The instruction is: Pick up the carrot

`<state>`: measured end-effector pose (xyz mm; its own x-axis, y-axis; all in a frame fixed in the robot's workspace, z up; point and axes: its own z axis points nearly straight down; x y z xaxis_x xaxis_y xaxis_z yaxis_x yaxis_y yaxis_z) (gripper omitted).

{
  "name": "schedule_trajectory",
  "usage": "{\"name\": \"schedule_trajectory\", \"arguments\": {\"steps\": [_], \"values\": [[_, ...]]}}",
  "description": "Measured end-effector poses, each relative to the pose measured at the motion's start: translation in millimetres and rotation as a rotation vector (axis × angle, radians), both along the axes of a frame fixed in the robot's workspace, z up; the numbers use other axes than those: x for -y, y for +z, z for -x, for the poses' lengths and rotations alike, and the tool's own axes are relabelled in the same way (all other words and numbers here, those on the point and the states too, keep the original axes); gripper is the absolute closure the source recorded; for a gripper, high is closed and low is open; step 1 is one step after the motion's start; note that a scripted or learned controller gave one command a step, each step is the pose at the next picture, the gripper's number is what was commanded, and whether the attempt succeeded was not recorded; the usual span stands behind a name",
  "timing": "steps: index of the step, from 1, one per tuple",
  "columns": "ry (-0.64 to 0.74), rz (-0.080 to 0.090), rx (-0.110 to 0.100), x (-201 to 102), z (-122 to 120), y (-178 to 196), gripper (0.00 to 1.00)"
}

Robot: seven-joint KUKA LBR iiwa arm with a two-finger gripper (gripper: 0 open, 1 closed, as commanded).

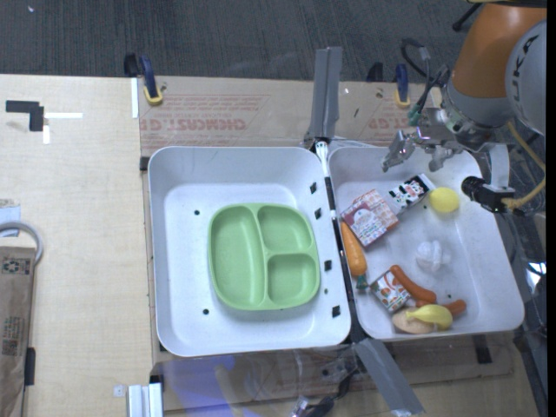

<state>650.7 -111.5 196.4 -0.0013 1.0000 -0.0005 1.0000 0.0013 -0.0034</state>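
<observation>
One carrot lies along the left edge of the right bin, near the divider between the two bins. The gripper hangs over that bin's far edge with its fingers apart, clamped on nothing. The left bin holds one green three-part tray. One yellow ball sits near the right bin's far right corner.

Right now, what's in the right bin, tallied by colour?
Orange: 2 — carrot, small orange piece
Yellow: 2 — lemon, banana
Red-printed: 2 — red carton, small packet
Black-and-white: 1 — cow-print carton
Total: 7
</observation>
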Motion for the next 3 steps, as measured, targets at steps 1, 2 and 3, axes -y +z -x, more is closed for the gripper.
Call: {"name": "schedule_trajectory", "arguments": {"steps": [1,2,3], "values": [[0.244,-0.001,0.002,70,25,-47,0.00],[0.278,-0.001,0.003,37,64,-38,0.00],[0.147,-0.001,0.000,-1,116,-105,0.00]]}}
